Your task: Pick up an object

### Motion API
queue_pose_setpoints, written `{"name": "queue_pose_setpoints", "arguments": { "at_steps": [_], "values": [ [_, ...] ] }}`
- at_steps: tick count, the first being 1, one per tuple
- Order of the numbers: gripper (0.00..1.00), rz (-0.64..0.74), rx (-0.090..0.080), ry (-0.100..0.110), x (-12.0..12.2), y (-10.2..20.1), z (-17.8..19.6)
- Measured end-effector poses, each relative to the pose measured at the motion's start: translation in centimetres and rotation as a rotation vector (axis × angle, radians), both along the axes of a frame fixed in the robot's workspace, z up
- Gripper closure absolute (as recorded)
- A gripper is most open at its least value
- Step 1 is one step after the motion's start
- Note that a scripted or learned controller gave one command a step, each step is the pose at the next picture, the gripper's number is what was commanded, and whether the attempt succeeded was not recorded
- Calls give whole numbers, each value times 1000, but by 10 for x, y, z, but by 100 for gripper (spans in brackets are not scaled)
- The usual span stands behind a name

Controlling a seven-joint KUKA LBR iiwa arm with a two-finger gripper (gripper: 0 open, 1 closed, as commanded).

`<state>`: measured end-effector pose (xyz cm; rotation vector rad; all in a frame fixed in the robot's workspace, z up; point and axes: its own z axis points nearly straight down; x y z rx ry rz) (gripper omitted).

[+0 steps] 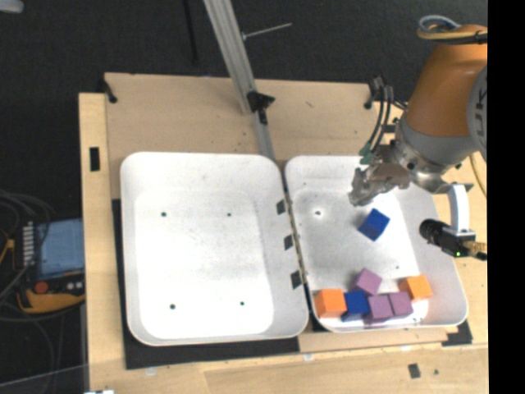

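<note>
The grey arm with its orange band is reaching in over the shallow white plastic bin on the right (pixel 328 179), and its two-finger gripper (pixel 367 189) is hanging above that bin's upper middle. How the gripper is set cannot be told from this slanted view. Nothing is showing between its tips, so no object is being carried.

A small blue cube (pixel 374 224) is lying tilted on the bin floor just below and beside the gripper, apart from it; it is looking like the likeliest target. Along the bin's near wall a cluster is sitting: an orange block (pixel 330 302), a second blue block (pixel 356 302) touching it, three purple blocks (pixel 379 299) bunched together, and another orange block (pixel 417 286) at the far corner.

The task is appearing to be at its approach stage: closing on something and lifting it are yet to be done.
</note>
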<state>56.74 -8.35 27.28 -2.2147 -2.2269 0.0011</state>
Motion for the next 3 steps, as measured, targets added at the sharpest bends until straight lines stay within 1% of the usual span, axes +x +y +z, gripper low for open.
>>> {"name": "queue_pose_setpoints", "arguments": {
  "at_steps": [1,2,3],
  "values": [
    [100,1,0,-3,6,48,1],
    [100,1,0,1,20,105,-17],
    [100,1,0,3,27,156,-36]
  ]
}}
